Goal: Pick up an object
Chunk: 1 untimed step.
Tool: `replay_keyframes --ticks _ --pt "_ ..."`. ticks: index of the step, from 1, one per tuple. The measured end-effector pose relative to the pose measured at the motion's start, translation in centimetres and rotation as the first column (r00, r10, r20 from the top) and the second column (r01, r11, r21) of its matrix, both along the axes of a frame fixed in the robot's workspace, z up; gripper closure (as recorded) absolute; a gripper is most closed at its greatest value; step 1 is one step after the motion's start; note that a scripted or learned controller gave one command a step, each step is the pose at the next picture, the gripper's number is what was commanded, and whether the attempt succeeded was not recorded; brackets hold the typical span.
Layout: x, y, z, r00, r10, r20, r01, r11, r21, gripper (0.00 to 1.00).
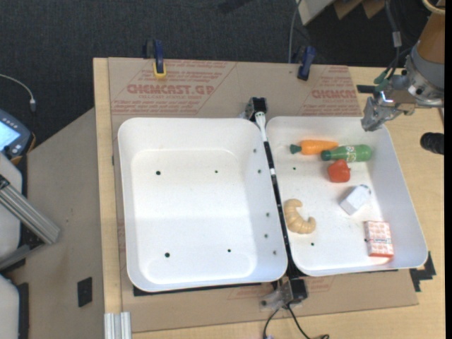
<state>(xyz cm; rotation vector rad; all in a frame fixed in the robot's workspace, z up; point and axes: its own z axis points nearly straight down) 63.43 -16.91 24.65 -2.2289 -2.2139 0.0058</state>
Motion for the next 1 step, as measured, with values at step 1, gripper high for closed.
replay_keyframes --ticks 1 --pt "0.19 0.5 -0.05 1.0 0.006 0.001 -0.006 1.0 0.003 0.0"
